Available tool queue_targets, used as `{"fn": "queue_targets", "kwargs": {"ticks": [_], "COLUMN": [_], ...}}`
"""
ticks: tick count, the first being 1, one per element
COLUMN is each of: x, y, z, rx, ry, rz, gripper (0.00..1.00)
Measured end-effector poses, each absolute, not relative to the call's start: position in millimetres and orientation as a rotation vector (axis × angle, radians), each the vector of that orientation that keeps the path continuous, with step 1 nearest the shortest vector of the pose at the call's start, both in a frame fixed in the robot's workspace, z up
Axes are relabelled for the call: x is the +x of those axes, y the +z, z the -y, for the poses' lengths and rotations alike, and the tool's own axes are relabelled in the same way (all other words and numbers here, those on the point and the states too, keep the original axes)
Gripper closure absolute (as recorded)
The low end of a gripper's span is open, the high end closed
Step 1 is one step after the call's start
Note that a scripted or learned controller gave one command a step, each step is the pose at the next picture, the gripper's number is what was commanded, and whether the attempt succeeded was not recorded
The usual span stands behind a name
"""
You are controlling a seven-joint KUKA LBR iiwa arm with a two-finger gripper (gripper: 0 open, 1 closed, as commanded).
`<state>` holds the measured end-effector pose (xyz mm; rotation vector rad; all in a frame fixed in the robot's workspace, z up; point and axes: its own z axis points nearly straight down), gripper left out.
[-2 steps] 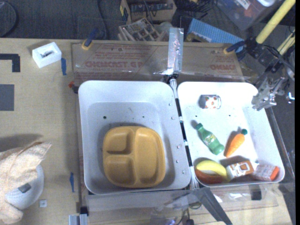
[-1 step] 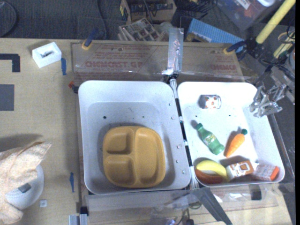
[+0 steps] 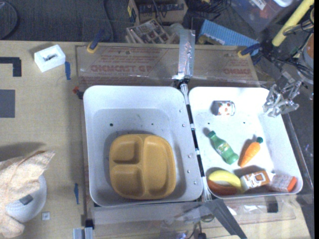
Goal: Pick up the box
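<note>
Orange-and-white box (image 3: 257, 179) lay at the near edge of the right bin (image 3: 199, 114), between banana (image 3: 224, 177) and a wrapped packet (image 3: 285, 181). Pincer (image 3: 280, 99) hovered at the far right rim, its state impossible to tell; approach pending, calling for descent toward the box.

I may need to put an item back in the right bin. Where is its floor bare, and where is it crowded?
Bare floor runs across the right bin between the can and the green bottle, and along its back wall. The front is crowded: banana, box, carrot and an orange packet sit close together.
</note>
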<state>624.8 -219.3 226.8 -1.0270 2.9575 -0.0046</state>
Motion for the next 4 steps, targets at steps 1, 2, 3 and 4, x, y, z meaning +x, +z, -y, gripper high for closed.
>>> {"fn": "queue_targets", "kwargs": {"ticks": [1,2,3,4], "x": [632.1,633.5,634.6,647.1], "y": [229.7,242.4,258.5,243.9], "z": [213.8,215.0,222.7,206.0], "rx": [-1.764,-1.749,-2.462,-2.867], "ry": [-0.005,-0.011,-0.005,-0.002], "rz": [-2.588,-2.587,-1.941,-1.27], "gripper": [1.0,1.0,1.0,1.0]}}
